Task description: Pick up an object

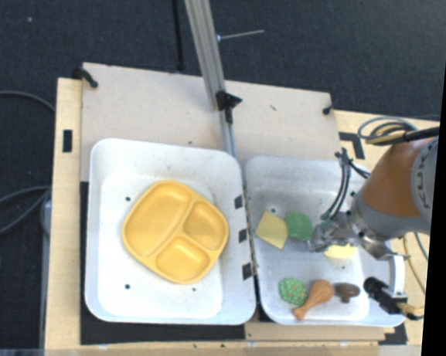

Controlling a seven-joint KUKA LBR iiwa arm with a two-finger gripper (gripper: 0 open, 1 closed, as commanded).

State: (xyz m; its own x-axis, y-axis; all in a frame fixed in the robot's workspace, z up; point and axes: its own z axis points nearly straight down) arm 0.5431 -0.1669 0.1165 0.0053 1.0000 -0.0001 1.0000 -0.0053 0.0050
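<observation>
1. Table (175, 107): pale wooden top bearing two shallow white bins side by side.
2. Left bin (111, 171): holds one yellow divided tray (175, 230), lying flat at its centre.
3. Right bin (285, 175): holds the loose objects. Yellow wedge (273, 230) near centre; green round piece (299, 225) just beside it at 3 o'clock. Along the 6 o'clock edge: green bumpy piece (292, 289), orange drumstick (313, 297) touching it, brown piece (346, 290) at the drumstick's 3 o'clock.
4. Pale yellow piece (342, 252): at 3 o'clock in the right bin, directly beneath the wrist; judged the likely target.
5. Gripper (328, 241): low in the right bin, between the green round piece and the pale yellow piece. Whether it is parted or closed, or has hold of anything, cannot be told.
6. Progress: arm is down among the objects; nothing visibly lifted. Grasp and lift judged outstanding.
</observation>
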